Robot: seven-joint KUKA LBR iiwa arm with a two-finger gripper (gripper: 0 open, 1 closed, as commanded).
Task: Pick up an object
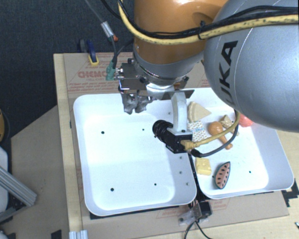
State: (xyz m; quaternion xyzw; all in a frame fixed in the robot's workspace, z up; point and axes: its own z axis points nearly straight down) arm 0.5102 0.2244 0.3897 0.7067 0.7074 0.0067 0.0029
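The gripper [135, 105] hangs over the far edge of the left bin [123, 192], well away from anything to grab; whether it is apart or together, I cannot tell. The objects sit in the right bin [263, 183] (a watermelon slice [221, 175], cheese wedge [203, 165], bread [197, 111]), so the arm likely must cross over.

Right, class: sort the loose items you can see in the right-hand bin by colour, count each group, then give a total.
Parts of the right bin are hidden by the arm, so this covers visible items only.
Pale yellow or cream: 2, a wedge and a block
Orange-brown: 1, a pear-shaped piece
Pink: 1, at the arm's edge
Red-brown with dark spots: 1, an oval slice
Patterned white: 1
Total: 6
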